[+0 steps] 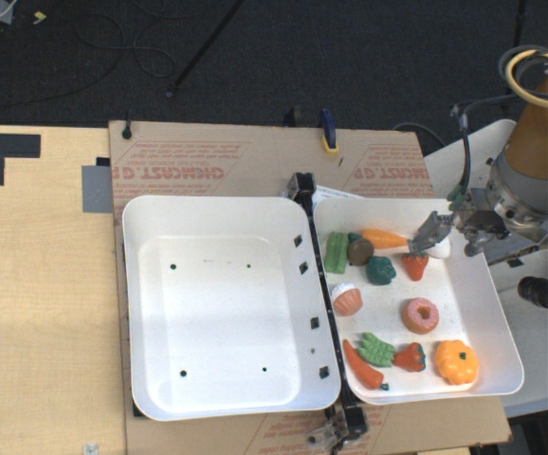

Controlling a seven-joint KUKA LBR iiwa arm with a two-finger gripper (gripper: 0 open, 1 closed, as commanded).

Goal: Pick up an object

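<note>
Toy food in the right bin (497, 320), gripper (432, 235) low at its far end.

The metal gripper hangs over a small red piece (414, 267) and a smooth tapered orange carrot (384, 239); whether it grips anything cannot be told. Nearby lie a ribbed green block (337, 252), a lumpy teal piece (380, 270), a pink ring doughnut (420, 315) and a ridged orange pumpkin (455, 362). The left bin (141, 282) is glossy white plastic.

Lab: cables (132, 36), cardboard-lined bench (217, 164)
</note>
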